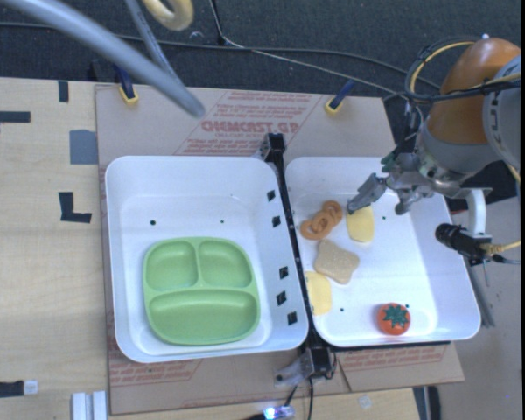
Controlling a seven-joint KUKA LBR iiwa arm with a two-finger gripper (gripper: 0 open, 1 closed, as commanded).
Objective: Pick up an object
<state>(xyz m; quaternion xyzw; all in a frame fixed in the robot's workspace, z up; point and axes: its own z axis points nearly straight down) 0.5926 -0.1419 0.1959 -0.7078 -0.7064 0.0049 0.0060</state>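
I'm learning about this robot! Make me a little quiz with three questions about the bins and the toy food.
1. True or false: the green tray lies in the left bin.
2. Which food lies nearest the right bin's front edge? A) pretzel B) tomato C) toast
3. Fill in: the gripper is open above the ___ bin.

Key: 1 true; 2 B; 3 right.

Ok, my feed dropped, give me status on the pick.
Gripper open, holding nothing, over right bin. Nearest: yellow piece, pretzel. Nothing blocking them.
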